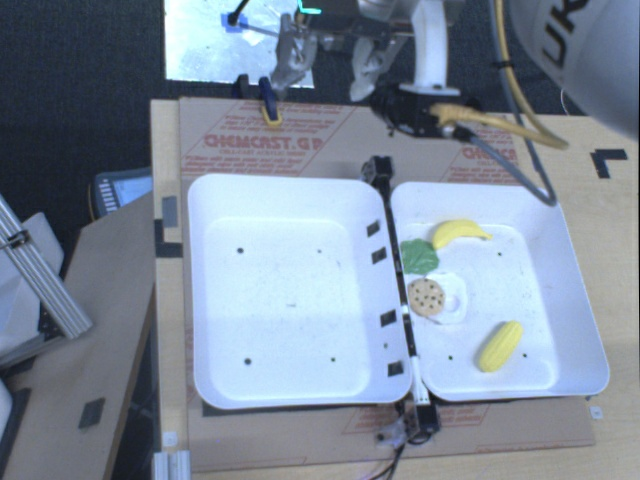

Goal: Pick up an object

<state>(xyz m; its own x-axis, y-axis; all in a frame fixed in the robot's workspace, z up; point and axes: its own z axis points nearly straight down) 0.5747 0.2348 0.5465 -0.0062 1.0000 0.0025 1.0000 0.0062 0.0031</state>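
The two-finger gripper is seen at the upper middle of the frame, above the desk's far edge, well apart from both bins. Its jaws are spread open, with nothing held between them. In the right white shallow bin, four items are found: a yellow curved plastic banana, a green leaf-shaped piece, a round brown speckled cookie and a yellow ribbed corn cob. All are judged light, stiff and smooth. The corn cob lies clear of the others; a grasp across its narrow middle is advised.
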